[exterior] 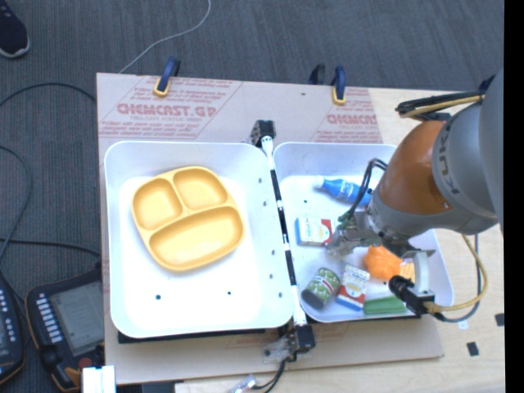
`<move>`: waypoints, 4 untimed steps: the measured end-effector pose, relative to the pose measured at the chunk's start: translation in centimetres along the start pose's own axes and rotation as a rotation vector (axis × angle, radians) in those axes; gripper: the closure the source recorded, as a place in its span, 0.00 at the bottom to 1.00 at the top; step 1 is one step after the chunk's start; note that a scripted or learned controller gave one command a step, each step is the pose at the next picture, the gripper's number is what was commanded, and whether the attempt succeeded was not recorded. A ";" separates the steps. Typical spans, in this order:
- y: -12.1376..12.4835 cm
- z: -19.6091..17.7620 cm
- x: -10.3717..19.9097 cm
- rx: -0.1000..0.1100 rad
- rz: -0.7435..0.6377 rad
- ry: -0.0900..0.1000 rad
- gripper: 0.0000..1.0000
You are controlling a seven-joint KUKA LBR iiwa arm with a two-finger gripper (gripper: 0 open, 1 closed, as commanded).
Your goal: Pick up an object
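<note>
The right bin (327, 155) holds several small objects: a blue bottle (338, 189) lying at the back, a white and red carton (311, 231) near the divider, a green can (322, 286) on its side at the front, a white packet (354, 280), an orange piece (381, 262) and a green marker (385, 305). My gripper (345, 237) is low inside this bin, just right of the carton and left of the orange piece. The wrist hides part of the bin floor behind it.
The left bin (115, 219) carries a yellow divided plate (188, 217). A black ridge (278, 211) separates the two bins. The grey and orange arm (426, 178) covers the right bin's far right side. Clamps (337, 84) stand on the board's back edge.
</note>
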State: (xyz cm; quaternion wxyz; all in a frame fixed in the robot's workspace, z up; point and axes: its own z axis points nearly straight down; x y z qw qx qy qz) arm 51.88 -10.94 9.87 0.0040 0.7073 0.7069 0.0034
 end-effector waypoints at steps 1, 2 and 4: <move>0.0 0.0 0.0 0.000 0.000 0.000 0.00; 0.0 -0.9 0.0 0.001 0.000 0.000 1.00; 4.5 1.2 0.7 0.007 -0.001 0.000 0.00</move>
